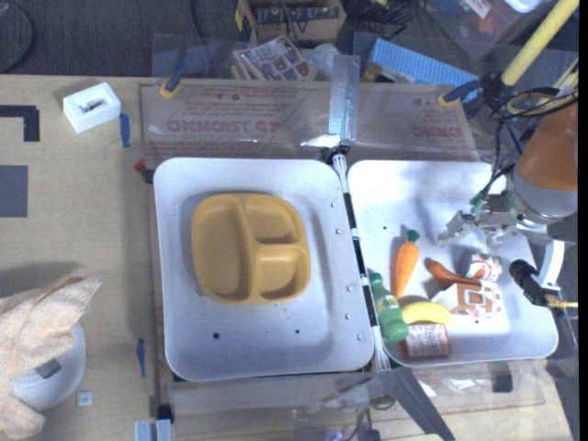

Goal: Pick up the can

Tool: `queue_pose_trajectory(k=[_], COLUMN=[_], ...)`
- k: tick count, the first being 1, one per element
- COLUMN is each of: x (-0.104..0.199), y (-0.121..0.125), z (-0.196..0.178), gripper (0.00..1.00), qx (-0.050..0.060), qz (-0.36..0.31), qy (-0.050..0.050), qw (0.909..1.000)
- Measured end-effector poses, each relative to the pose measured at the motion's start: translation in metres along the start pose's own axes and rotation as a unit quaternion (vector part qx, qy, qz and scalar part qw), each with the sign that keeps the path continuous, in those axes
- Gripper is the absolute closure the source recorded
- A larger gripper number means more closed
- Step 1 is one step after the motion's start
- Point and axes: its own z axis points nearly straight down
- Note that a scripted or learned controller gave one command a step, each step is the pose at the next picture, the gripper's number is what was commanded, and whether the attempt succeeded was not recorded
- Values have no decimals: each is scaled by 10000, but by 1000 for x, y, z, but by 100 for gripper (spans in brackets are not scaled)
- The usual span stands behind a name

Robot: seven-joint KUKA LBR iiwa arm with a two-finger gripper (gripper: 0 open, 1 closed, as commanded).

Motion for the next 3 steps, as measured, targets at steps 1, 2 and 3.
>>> queue_pose_trajectory(k=[1, 2, 3], x=[-6, -13, 39], y=[-49, -49, 4], z=[10, -1, -96], gripper=[0, 100, 100], qx=[10, -17, 34], qz=[185, 221, 1274], qy=[57, -1, -14], qw=[9998, 9998, 9918])
